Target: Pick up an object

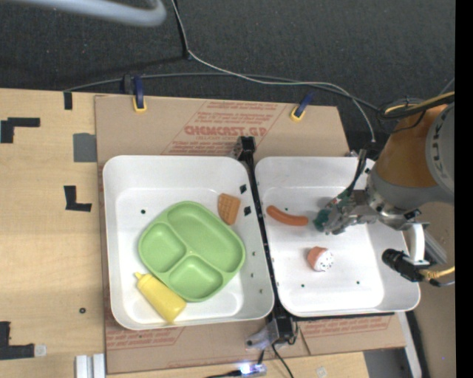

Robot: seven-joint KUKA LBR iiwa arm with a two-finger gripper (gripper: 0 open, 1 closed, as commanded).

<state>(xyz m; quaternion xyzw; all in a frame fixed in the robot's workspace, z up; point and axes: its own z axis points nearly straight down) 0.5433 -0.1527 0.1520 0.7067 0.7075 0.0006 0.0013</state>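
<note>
The yellow bottle (159,295) hugs the left bin's (118,221) front edge (gripper (330,218) state unclear, low in right bin (369,295)).

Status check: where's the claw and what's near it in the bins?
Claw low in right bin, beside hot dog. Nothing seen gripped. Small round toy lies apart below. Green plate, yellow bottle in left bin.

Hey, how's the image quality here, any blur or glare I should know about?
Camera view: lighting is even and soft, with no harsh glare on the two white bins; the green divided plastic plate looks sharp. A pale blurred shape smears across the top left corner, out of focus. The gripper area is dark and murky.
</note>
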